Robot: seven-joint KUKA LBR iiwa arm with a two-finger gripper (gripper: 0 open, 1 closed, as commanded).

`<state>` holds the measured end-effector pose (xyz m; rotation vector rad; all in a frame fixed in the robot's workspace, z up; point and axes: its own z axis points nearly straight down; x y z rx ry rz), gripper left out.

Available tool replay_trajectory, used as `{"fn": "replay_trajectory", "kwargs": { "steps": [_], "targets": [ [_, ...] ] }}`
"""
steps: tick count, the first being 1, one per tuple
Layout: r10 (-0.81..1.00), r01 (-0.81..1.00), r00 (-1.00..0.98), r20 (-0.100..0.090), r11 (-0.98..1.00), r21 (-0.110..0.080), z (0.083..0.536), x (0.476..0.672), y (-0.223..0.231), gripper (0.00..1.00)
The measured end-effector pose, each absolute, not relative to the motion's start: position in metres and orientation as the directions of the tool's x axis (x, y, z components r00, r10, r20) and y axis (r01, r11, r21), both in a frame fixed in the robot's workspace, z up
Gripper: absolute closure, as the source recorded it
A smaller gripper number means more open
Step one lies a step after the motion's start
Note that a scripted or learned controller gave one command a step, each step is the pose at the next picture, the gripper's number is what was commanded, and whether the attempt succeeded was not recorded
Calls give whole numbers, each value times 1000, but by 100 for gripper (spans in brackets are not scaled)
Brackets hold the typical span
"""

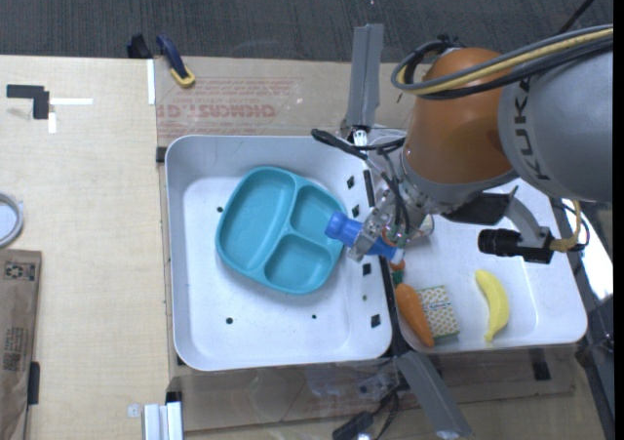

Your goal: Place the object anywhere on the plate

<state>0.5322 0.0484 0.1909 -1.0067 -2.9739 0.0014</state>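
Camera view — blue object [343,228] in gripper [369,238]

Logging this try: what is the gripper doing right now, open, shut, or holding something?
Gripper: shut on the blue object, held at the right rim of the plate.

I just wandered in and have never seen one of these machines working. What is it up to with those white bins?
The grey and orange arm reaches in over two white bins. Its gripper holds a small blue object right at the edge of the blue divided plate, which lies in the left bin. The object looks about to be set on the plate. In the right bin lie a banana, a carrot and a sponge.
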Motion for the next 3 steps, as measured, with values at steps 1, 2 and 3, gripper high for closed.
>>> {"fn": "replay_trajectory", "kwargs": {
  "steps": [1, 2, 3],
  "targets": [
    [435, 435, -900, 0, 900, -1, 194, 527, 108, 100],
    [435, 435, -900, 0, 900, -1, 194, 527, 108, 0],
    [484, 484, -875, -2, 875, 0, 268, 488, 67, 0]
  ]
}}
